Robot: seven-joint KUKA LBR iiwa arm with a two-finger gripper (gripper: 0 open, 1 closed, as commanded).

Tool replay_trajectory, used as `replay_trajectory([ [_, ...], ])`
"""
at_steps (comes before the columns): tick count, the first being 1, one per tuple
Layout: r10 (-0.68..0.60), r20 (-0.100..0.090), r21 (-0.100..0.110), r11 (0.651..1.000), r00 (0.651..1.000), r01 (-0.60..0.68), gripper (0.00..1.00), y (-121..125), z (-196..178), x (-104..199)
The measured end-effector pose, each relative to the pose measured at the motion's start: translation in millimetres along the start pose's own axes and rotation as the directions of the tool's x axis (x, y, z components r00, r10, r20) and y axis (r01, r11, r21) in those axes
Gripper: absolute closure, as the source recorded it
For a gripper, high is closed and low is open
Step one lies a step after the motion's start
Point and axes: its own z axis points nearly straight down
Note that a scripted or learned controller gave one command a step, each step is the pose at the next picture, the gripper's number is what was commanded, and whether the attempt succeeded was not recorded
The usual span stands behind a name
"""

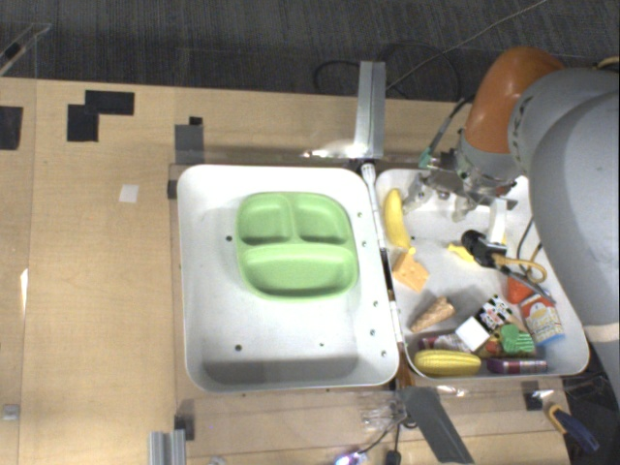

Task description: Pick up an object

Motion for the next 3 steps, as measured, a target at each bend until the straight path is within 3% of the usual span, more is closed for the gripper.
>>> replay_trajectory([
  [1,-0.190,0.000,-0.007,0.982,0.982,0.190,0.00,-67,7,-30],
  [2,-0.411,0.001,-0.007,0.912,0.912,0.411,0.00,-46,8,-36],
  [3,-0.418,0.003,-0.009,0.908,0.908,0.418,0.00,-79,7,-15],
])
